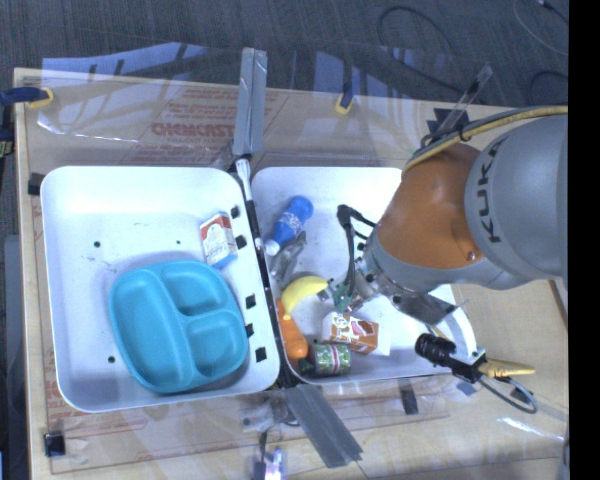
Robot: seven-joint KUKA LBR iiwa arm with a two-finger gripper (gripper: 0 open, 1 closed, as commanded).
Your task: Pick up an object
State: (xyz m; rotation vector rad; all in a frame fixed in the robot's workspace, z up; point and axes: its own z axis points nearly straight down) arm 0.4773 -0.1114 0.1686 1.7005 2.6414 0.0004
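My gripper [344, 296] is low in the right bin [325, 183], reaching in from the right under the orange wrist band. It sits just right of a yellow fruit [302, 292] and just above a small red-and-white carton [357, 334]. I see nothing lifted clear of the bin floor. A blue bottle [288, 222] lies at the bin's back left. An orange carrot [293, 337] and a green can [328, 358] lie along the front left. The arm hides the right half of this bin.
The left bin [90, 198] holds a blue divided plate [178, 324] and a small red-and-white carton [217, 239] by the divider. A grey bar [248, 103] stands behind the bins.
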